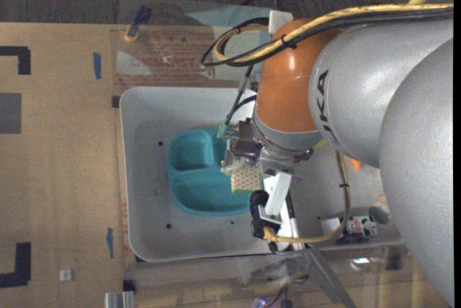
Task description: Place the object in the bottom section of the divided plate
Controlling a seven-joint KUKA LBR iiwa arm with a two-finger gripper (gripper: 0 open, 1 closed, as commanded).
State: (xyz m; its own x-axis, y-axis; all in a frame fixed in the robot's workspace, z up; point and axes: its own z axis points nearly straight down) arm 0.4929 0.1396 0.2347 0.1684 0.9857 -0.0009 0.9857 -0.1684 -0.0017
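The large grey KUKA arm with its glossy orange band (pixel 288 76) is seen reaching in from the right and covering much of the shallow white plastic bin (pixel 140 155), which is taken here as the landmark. Within that bin, left of its middle, lies the teal moulded divided plate (pixel 198 188) — a small compartment is made out at its upper left, a broader one below it, and its right side is hidden under the wrist.

Over the plate's right edge the two-finger gripper (pixel 245 177) is poised, pointing down into the bin. Against its tip a small pale object with a lattice or mesh pattern (pixel 245 179) is seen, just above the plate's broad lower compartment. Whether that object is pinched or merely in front of the tool cannot be told; the gripper's opening is hidden by the wrist hardware and by the object itself.

The object is judged to be light and probably somewhat soft or springy — the openwork surface suggests little mass and a good deal of give. A hold across its two flat faces, near the middle, would be safest; a hard squeeze could deform it, and an edge hold might let it twist free. On release it may bounce or tip, so it is best let go low over the plate.
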